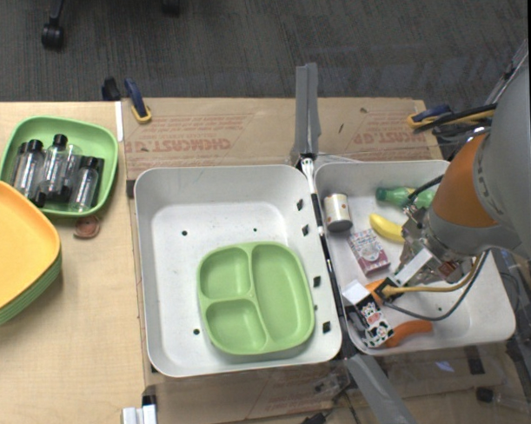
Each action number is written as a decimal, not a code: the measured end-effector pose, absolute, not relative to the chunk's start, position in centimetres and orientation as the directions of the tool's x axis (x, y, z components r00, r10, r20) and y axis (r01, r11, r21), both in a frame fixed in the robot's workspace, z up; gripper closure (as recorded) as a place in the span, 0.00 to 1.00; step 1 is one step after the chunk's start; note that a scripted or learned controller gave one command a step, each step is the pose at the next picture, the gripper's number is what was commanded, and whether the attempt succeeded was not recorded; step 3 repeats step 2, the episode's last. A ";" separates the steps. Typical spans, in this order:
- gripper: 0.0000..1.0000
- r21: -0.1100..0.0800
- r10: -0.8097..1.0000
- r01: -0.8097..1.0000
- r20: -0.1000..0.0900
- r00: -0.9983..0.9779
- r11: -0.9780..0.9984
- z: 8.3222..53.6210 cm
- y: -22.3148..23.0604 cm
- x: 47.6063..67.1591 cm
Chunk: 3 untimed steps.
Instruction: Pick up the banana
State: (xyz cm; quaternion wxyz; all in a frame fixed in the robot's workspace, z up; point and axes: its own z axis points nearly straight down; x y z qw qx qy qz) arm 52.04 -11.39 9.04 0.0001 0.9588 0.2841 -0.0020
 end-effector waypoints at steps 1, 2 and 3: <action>1.00 -0.003 0.582 0.582 -0.004 0.813 -0.813 9.0 -9.7 49.1; 1.00 -0.002 0.468 0.468 -0.004 0.884 -0.884 9.0 -11.5 51.2; 1.00 -0.002 0.468 0.468 -0.004 0.884 -0.884 9.0 -11.5 51.2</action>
